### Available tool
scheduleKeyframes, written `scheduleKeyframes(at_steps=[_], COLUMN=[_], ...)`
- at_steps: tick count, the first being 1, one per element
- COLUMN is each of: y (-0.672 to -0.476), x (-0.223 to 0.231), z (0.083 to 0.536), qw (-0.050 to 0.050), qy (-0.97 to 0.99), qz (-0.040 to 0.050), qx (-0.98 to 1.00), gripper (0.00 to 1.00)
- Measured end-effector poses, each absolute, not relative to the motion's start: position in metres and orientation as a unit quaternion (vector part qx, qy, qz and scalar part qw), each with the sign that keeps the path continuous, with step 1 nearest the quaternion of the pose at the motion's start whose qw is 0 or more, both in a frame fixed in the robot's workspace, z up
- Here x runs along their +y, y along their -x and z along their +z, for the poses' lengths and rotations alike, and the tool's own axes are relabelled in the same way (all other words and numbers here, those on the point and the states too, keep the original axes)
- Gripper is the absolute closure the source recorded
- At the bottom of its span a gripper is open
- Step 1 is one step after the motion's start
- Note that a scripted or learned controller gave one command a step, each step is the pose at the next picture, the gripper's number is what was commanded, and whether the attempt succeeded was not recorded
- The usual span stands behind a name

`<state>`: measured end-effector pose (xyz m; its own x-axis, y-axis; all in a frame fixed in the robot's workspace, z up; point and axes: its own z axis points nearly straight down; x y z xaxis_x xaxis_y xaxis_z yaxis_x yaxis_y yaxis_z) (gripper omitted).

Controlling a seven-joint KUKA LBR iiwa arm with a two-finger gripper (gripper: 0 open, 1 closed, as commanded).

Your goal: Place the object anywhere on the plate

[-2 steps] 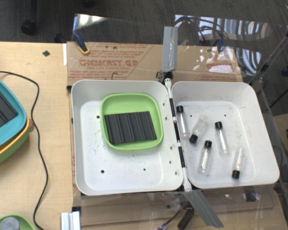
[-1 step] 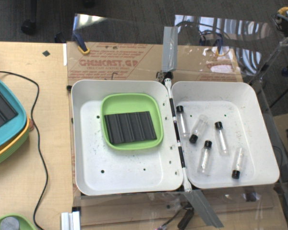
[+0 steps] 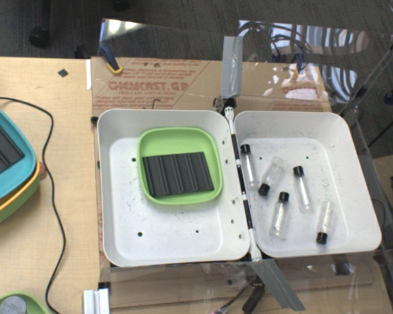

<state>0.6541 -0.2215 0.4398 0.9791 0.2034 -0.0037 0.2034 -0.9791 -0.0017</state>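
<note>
Vials (image 3: 281, 212) lying loose in right bin (image 3: 354, 149), green plate (image 3: 213, 142) waiting in left bin; picking one up next. Gripper state impossible to tell.

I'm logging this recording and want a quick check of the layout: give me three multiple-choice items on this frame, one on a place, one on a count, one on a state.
1. Where does the green plate sit?
A. In the left bin
B. In the right bin
C. On the wooden bench outside the bins

2. How many black-capped clear vials lie in the right bin?
A. Two
B. Five
C. Eight

3. What rests on the plate?
A. One vial
B. A dark ribbed pad
C. A blue cloth

Answers:
1. A, the plate lies toward the back of the left bin.
2. B, five black caps can be counted among the vials.
3. B, the ribbed pad covers the plate's middle, and every vial lies in the other bin.
</note>
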Motion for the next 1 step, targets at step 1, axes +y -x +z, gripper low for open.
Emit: scheduleKeyframes(at_steps=[1], y=[-0.6523], x=[-0.2212], z=[0.439], qw=[0.001], qy=[0.995], qz=[0.0029], qx=[-0.101], gripper=[0.0])
